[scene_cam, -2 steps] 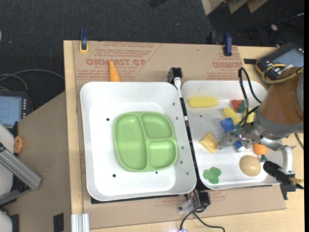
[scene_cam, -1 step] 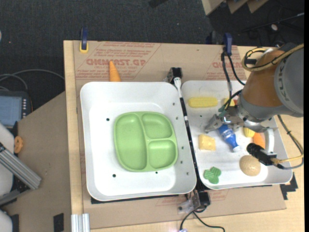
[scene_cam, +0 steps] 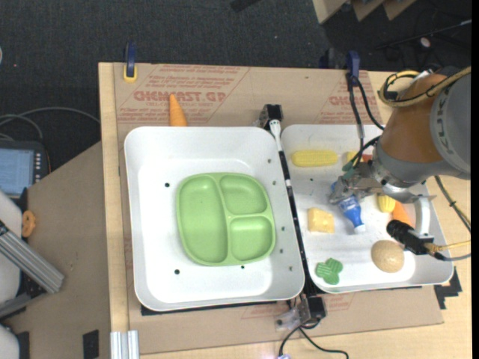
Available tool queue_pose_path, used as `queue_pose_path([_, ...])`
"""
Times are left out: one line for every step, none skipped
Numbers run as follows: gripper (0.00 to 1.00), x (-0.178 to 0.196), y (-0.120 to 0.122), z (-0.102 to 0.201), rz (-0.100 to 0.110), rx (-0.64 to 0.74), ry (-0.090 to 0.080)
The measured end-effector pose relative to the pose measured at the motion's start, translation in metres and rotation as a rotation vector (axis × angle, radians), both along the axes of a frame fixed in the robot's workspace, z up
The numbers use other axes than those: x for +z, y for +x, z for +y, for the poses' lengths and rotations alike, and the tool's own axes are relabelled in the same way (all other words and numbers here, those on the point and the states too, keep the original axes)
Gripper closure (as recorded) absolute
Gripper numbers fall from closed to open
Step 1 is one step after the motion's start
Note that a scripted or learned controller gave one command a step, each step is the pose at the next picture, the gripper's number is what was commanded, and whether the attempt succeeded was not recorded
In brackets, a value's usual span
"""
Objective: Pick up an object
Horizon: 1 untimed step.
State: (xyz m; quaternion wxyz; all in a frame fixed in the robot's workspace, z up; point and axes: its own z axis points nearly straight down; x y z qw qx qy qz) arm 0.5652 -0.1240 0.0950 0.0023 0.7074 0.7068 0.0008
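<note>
Camera view has the end effector [scene_cam: 352,193] low in the right bin [scene_cam: 329,142], over a blue tube [scene_cam: 352,214]; whether it grips, I cannot tell. Crowding is the risk: cheese [scene_cam: 321,221], corn [scene_cam: 314,158] and a potato [scene_cam: 388,256] lie near, so a descent off-centre could nudge the tube aside or close on nothing.
</note>
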Motion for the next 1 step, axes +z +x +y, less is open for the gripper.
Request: queue_pose_path([1.0,0.096,0.0117,0.068,-0.006,0.009,0.003])
